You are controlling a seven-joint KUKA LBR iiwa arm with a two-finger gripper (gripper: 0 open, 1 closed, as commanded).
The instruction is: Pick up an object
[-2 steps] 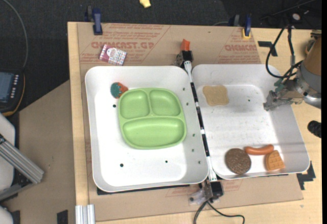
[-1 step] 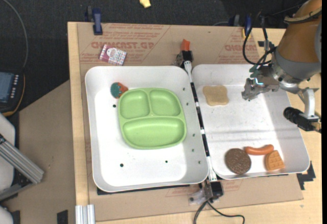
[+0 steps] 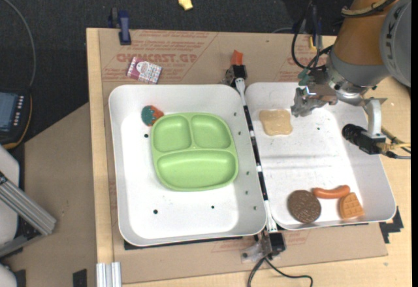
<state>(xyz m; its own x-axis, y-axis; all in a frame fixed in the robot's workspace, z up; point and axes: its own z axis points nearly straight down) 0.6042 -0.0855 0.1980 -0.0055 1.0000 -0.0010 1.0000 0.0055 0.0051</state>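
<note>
At about eleven o'clock in the right bin [image 3: 366, 178], just beside the gripper [image 3: 302, 106], lies a pale toast slice [image 3: 276, 122] that looks light, flat and rigid, best pinched across its edges, though whether the tool is open or closed I cannot tell.

End effector [image 3: 302, 104] hovers just beside a tan bread slice [image 3: 276, 122] in the right bin [image 3: 366, 168], perhaps touching.
</note>
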